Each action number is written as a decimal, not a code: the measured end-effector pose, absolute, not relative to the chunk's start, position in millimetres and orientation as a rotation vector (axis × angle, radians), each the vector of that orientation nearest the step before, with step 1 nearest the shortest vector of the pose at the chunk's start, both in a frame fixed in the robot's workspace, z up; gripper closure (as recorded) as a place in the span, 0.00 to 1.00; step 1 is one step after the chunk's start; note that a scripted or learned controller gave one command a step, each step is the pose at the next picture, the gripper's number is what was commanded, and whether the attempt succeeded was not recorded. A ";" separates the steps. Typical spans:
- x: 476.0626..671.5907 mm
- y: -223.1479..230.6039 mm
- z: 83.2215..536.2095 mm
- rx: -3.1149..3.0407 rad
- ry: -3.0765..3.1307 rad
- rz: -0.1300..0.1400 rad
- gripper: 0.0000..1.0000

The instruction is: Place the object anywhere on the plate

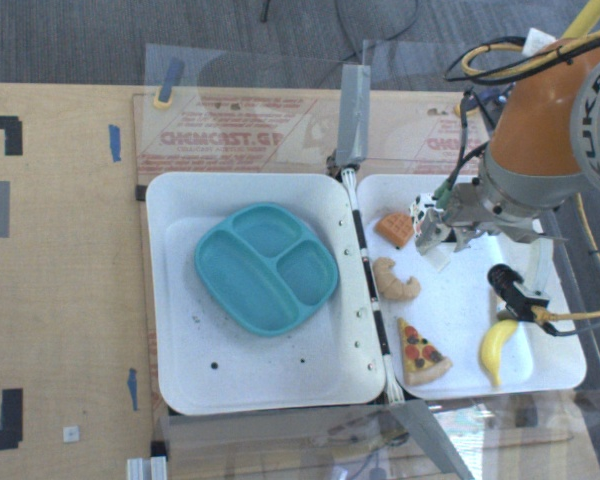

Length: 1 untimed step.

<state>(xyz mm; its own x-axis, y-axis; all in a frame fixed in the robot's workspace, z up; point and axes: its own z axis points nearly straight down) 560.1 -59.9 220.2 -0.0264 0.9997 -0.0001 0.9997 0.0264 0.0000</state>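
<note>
Here we lower our tool [432, 230], grip unreadable, squarely over the orange toy [394, 229] right of the teal plate [267, 267], avoiding the croissant [393, 279].

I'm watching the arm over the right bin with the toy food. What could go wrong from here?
1. The claw hangs close to the orange piece and the croissant; a descent may nudge one instead of gripping it.
2. The plate sits in the left bin, across the divider; a low carry could snag there.
3. The cable by the banana may catch.
</note>
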 end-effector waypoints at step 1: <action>551.6 -1.4 239.3 1.947 2.464 0.000 1.00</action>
